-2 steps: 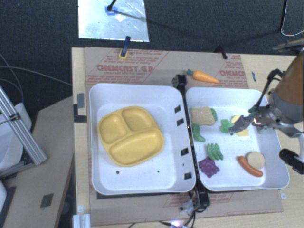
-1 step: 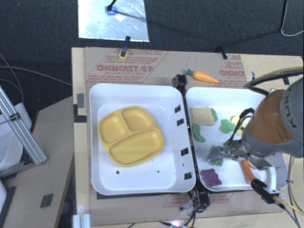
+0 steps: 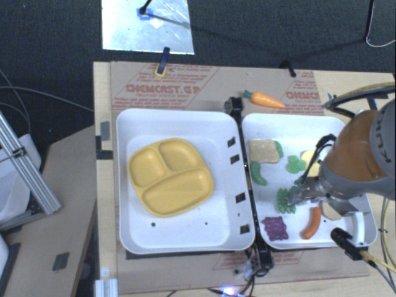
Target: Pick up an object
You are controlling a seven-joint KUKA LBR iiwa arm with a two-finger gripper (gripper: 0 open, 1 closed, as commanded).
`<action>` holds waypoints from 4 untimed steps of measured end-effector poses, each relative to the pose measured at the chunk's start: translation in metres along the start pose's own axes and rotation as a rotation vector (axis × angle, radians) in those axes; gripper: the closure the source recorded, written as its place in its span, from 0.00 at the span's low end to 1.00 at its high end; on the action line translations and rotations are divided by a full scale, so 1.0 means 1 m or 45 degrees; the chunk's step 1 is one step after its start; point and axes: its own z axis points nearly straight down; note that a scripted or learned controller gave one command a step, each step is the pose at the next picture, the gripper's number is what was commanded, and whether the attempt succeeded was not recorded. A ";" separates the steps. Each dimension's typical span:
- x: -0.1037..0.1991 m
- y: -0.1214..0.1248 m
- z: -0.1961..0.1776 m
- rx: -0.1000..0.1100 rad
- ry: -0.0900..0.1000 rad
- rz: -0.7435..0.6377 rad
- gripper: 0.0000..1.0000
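Green leafy toy in right bin, just under claw; finger state impossible to tell. Sausage and purple grapes nearby.

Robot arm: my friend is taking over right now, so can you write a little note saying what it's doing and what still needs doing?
Gripper: low in the right bin, over the dark green leafy toy. I can't tell if it is open or shut, and nothing is visibly held.
Right bin also has: toast slice, light green pieces, a green bit, purple grapes, orange sausage.
Left bin: yellow divided plate.
Carrot lies on the bench behind the bins.
Done: arm is down at the toys.
Left: grab one and lift it.
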 end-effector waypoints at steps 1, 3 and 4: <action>-0.064 -0.003 -0.062 0.005 -0.009 0.009 1.00; 0.030 -0.003 -0.125 0.013 0.002 -0.007 1.00; 0.086 -0.003 -0.091 0.015 0.002 -0.008 1.00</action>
